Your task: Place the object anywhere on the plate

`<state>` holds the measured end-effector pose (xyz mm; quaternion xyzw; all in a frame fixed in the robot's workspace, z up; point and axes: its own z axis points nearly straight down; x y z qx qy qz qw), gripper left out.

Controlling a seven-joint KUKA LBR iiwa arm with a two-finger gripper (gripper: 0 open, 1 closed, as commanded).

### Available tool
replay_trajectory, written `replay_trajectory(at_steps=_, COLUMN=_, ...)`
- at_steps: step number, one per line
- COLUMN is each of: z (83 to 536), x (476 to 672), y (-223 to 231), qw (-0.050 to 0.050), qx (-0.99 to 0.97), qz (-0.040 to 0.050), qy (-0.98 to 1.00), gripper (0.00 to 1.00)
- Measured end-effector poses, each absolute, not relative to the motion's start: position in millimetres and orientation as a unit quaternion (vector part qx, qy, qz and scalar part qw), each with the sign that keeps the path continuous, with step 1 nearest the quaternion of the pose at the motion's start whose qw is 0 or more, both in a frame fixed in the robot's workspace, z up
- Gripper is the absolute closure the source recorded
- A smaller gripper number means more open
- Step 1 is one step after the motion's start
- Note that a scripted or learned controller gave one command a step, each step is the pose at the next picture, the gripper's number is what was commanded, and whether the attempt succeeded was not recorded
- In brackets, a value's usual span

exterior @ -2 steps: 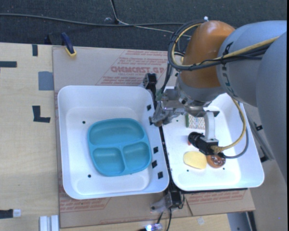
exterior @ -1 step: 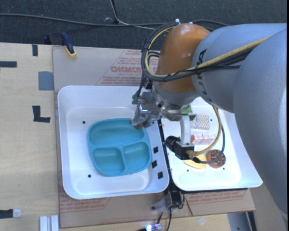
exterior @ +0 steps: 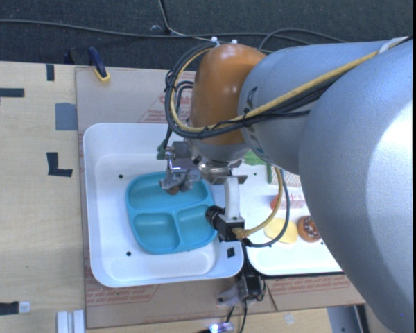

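Your plate (exterior: 168,217), the blue divided one, lies in the left white bin (exterior: 100,186), and the gripper (exterior: 175,184) hangs right over its upper compartment, low and close to the surface. You cannot tell from this angle whether it is released or clenched, and no object is visible between its tips, so do not count on anything being carried. That is your main risk: the arm may be going through a placing move with nothing in it, or the object may have landed somewhere hidden beneath the wrist. If something is held, letting go this near the plate's top rim could send it rolling over the edge onto the bin floor. In the right bin (exterior: 291,259), a yellow item (exterior: 286,232) and a small orange-brown item (exterior: 308,229) lie near each other, partly covered by the arm (exterior: 347,144). The arm's bulk and its looping cables (exterior: 177,96) block most of that bin. An orange-handled clamp (exterior: 97,64) sits at the bench's far edge, well apart.
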<state>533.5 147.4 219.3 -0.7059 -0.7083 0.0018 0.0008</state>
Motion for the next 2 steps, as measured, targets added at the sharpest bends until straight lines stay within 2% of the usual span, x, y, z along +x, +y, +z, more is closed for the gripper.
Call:
replay_trajectory(at_steps=1, z=231.5, x=509.2, y=189.8, qw=0.001, qx=-0.706, qz=0.0012, qy=-0.708, gripper=1.00)
replay_trajectory(at_steps=2, z=231.6, x=508.9, y=190.7, qw=0.001, qx=-0.706, qz=0.0012, qy=-0.708, gripper=0.00)
